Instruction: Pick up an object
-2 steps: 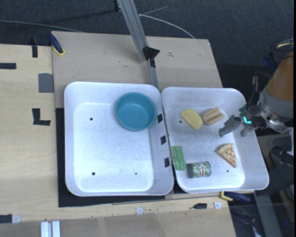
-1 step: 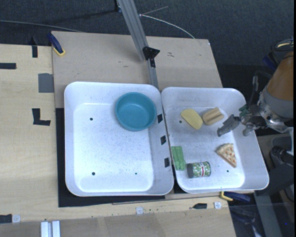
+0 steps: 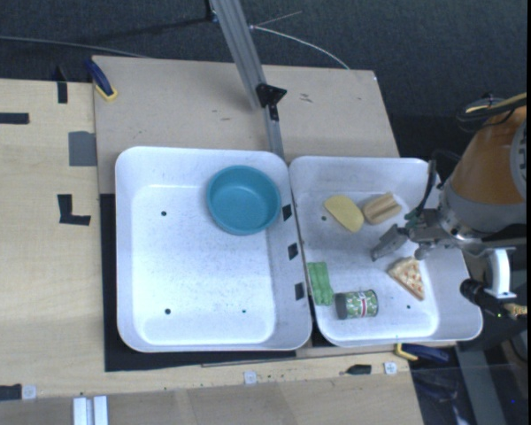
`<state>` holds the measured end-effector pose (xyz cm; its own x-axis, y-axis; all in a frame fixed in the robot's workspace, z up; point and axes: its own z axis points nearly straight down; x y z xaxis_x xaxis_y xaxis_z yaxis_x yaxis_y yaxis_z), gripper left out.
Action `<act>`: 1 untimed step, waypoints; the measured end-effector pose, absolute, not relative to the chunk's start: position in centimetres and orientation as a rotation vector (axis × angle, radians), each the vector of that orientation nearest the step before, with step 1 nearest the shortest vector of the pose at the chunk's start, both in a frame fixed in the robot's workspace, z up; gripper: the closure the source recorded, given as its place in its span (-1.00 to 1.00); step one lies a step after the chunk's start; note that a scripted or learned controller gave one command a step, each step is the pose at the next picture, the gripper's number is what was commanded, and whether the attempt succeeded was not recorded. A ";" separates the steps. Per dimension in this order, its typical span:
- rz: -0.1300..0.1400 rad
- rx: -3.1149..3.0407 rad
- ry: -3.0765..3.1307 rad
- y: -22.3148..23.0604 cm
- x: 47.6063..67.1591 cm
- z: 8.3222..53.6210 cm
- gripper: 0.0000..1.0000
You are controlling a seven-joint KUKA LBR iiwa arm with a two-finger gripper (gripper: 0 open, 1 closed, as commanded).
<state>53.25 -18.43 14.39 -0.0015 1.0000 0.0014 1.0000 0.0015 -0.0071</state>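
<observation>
Triangular orange pizza slice [image 3: 408, 278], speckled top, pale crust

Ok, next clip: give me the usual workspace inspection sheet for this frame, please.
Surface: wooden bench bearing a left bin and a right bin, side by side.
Job's things: right bin holds a yellow piece, a tan bread-like piece, a pizza slice toy, a small can on its side and a green flat item.
Clutter: blue bowl in the left bin.
Grippers: gripper low over the right bin, between bread piece and pizza slice; nothing seen between its fingers.
Cables: thin wires across the dark floor behind the bench.
Surroundings: slanted metal pole, black tape marks on the bench.
</observation>
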 end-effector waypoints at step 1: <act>0.001 -2.227 -2.229 -18.6 53.4 9.5 -1.00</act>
<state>53.43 -18.60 9.51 -0.0007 1.0000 -0.0070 1.0000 0.0008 0.0058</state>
